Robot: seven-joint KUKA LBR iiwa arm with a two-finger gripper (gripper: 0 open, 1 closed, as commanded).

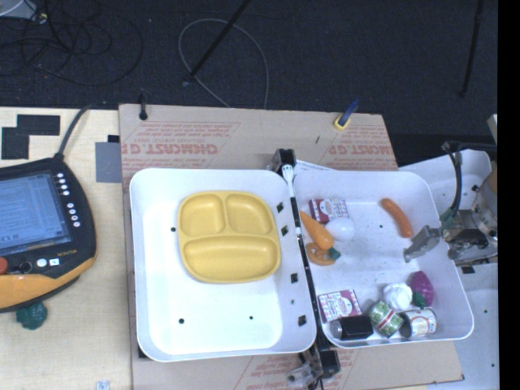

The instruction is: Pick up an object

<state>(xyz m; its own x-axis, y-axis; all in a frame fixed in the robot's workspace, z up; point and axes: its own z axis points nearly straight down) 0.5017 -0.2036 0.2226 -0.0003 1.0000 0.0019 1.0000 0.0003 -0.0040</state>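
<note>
- Along the near wall of the right bin (443, 197) lies a tight cluster: a small carton (339, 305), a black item (355, 327) and two cans (404, 322), all touching or nearly so. They would be awkward to single out.
- Just behind that cluster, by the bin's right wall, sit a white lump (398, 294) and a purple object (420, 284), rounded and small.
- At mid-depth, over the bin's right rim, hangs the gripper (445, 242). Whether it is wide or narrow cannot be told from here, and nothing shows in its grasp.
- The step in hand looks like the approach: nothing is lifted yet. The next move calls for choosing one target, centring above it and descending.
- Farther in, near the bin's right wall, the sausage (396, 216) lies alone on bare floor. It is orange-red, slim and slanted, probably the easiest pick.
- Against the bin's left wall, a carrot (317, 233), a white egg-like piece (342, 230) and a second carton (329, 210) crowd together.
- Left of the bin, a yellow divided plate (228, 236) rests in the other bin (154, 299).
</note>
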